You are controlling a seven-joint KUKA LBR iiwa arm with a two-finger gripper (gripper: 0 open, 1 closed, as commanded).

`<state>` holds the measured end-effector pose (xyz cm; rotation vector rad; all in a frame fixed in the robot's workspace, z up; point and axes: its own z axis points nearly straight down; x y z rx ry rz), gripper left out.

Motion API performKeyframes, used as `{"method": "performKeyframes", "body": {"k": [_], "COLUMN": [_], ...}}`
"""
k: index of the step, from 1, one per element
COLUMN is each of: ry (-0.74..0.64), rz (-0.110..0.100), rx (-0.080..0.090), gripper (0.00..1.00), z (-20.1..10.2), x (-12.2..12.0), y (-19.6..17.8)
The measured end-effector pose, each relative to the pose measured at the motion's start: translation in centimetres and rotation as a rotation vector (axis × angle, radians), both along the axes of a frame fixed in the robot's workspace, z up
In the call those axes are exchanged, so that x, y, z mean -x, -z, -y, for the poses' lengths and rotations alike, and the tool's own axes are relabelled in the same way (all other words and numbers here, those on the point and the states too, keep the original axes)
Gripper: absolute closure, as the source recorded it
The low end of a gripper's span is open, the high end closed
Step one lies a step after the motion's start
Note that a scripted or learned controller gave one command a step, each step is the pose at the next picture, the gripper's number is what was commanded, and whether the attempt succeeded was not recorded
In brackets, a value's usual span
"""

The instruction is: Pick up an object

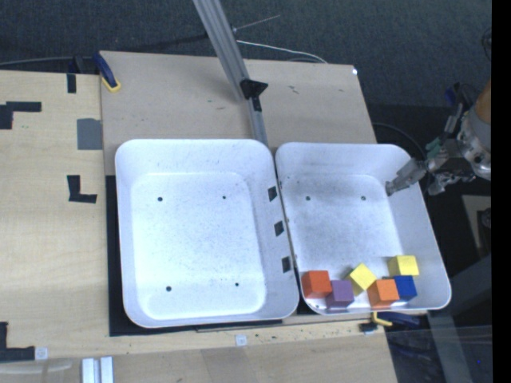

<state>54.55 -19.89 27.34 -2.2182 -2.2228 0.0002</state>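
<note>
Clearly, two shallow white plastic bins stand side by side on the pale wooden bench [200, 78]. The left white bin [128, 214] and the right white bin [415, 206] touch along their inner walls, where small dark clips sit.

All the small cubes lie in the right bin, crowded at its 6 o'clock edge, toward the 5 o'clock corner. An orange cube [317, 282] is the one most to the 9 o'clock side. Just beside it, at its 4 o'clock, is a purple cube [342, 292], touching it or nearly so. A yellow cube [362, 276], turned diagonally, lies at 1 o'clock from the purple one. A second orange cube [384, 291] sits at 4 o'clock from that yellow one, with a blue cube [406, 287] pressed against its 3 o'clock side. A second yellow cube [405, 265] lies at 12 o'clock from the blue cube, touching it.

The grey two-finger gripper [403, 180] hangs above the 3 o'clock rim of the right bin, in its upper part, well apart from the cubes. One grey finger points toward 8 o'clock over the rim. Whether the jaws are wide or narrow, I cannot tell at this angle; nothing is seen between them.

A grey metal bar [223, 38] runs from 12 o'clock down to the place between the bins.
</note>
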Motion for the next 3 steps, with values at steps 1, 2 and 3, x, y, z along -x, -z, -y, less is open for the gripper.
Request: {"method": "performKeyframes", "body": {"k": [1,2,3], "ry": [-0.003,-0.006,-0.006], "rz": [0.0,-0.003,-0.003], "rx": [-0.001,-0.002,-0.002], "gripper": [1.0,1.0,1.0], "z": [-0.1,-10.7,-19.3], "x": [-0.1,3.3,4.1], "y": [-1.0,-0.7,0.8]}}
